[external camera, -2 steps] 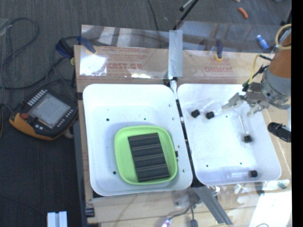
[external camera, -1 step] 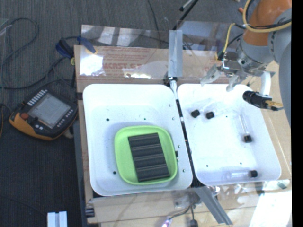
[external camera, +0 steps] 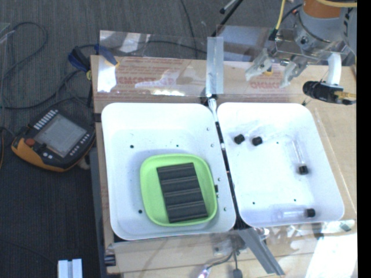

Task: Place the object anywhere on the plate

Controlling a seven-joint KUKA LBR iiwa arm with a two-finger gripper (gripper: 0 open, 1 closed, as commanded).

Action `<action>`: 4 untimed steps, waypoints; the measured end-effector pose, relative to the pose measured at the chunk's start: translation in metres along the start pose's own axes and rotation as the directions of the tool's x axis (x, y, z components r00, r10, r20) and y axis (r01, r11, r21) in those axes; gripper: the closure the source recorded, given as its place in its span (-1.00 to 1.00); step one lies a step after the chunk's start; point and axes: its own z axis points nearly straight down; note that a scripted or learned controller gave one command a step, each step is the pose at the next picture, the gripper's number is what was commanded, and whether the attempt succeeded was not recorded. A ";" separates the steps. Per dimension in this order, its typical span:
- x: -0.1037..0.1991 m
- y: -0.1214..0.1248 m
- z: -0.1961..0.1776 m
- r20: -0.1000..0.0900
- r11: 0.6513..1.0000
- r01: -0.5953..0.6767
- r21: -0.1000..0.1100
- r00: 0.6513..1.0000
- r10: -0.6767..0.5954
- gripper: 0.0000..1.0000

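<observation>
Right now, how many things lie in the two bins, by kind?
Green square plastic plate: 1
Dark grey ribbed rectangular block: 1
Small black caps: 4
Clear plastic tubes: 2
Total: 8

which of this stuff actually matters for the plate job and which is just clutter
Job: green plate, dark ribbed block lying on it, gripper.
Clutter: small black pieces in the right bin, handheld controller on the floor.
</observation>
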 end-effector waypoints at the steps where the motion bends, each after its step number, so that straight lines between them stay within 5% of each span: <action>1: 0.026 -0.004 0.045 0.001 0.998 -0.058 0.003 0.998 0.058 -1.00; 3: 0.064 -0.008 0.061 0.001 0.987 -0.158 0.003 0.987 0.158 -1.00; 4: 0.082 -0.010 -0.064 0.000 0.962 -0.274 0.001 0.962 0.274 -1.00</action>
